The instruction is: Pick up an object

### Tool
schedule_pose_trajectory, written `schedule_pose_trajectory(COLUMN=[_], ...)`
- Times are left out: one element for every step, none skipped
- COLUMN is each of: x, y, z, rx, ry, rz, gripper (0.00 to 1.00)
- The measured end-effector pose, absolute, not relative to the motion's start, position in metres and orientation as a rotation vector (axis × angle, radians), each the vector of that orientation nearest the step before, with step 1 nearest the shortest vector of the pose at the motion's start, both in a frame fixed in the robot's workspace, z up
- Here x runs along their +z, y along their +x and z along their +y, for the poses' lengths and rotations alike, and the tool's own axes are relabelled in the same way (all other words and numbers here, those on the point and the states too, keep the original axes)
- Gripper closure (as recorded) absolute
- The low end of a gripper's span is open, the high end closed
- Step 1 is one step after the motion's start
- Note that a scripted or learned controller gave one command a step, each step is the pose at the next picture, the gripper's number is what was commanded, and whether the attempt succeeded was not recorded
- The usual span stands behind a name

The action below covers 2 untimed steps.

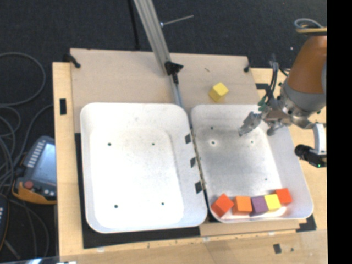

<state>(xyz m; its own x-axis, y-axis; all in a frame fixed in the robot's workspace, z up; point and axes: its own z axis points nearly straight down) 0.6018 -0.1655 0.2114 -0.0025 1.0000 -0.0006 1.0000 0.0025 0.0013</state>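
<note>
Five blocks (253, 203) are lined along the right bin's (286, 164) near wall, untouched (a yellow block (218, 91) sits on the bench (126, 76) beyond). Nothing has been lifted; the tool (258, 122) hangs over bare floor, its state unreadable.

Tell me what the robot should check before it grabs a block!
1. Are there blocks to pick? Ok: a row of blocks lies at the near edge of the right bin.
2. Is the hand over that bin? Ok, but at the far end, away from the row.
3. Is the hand free of any block? Cannot tell.
4. Is a block standing apart? Not ok: the row is packed tight against the bin's wall.
5. Is the yellow block inside a bin? Not ok: it sits on the bench behind the bins.
</note>
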Motion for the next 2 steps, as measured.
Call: schedule_pose_trajectory(x=[0.256,0.234], y=[0.580,0.516], z=[-0.116,-0.061], rx=[0.007,-0.002], ry=[2.212,2.217], rz=[2.227,2.231], gripper=[0.00,0.00])
